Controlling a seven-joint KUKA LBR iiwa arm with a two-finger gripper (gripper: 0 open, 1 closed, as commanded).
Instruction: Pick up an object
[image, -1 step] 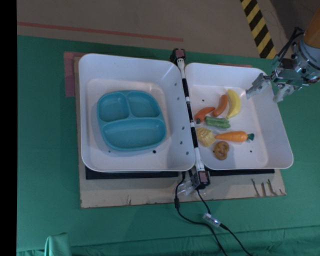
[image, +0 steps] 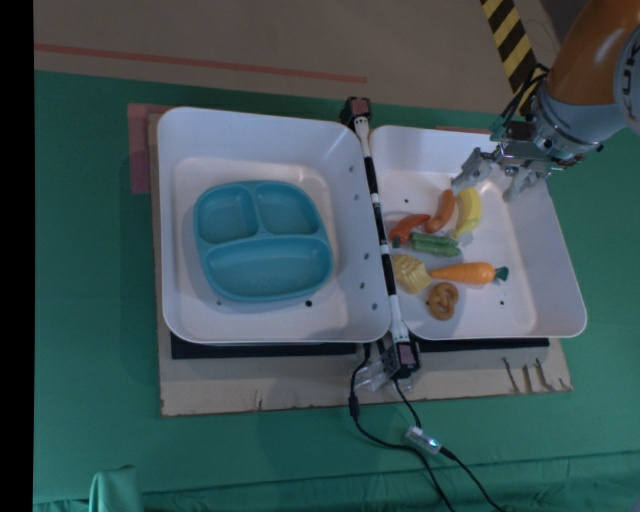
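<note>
My gripper (image: 497, 184) hangs over the far part of the right bin (image: 545, 262), fingers spread open with nothing between them. Just below and left of it lie a yellow banana (image: 468, 211) and an orange sausage (image: 440, 211). Further toward the front are a red chili (image: 407, 225), a green pea pod (image: 435, 244), a carrot (image: 467, 272), a pale yellow corn piece (image: 409, 272) and a brown pretzel (image: 442, 299).
The left bin (image: 200, 140) holds a teal divided plate (image: 263, 240). A black divider rail (image: 380, 230) runs between the bins. Cables (image: 400, 420) trail off the bench's front edge onto the green cloth.
</note>
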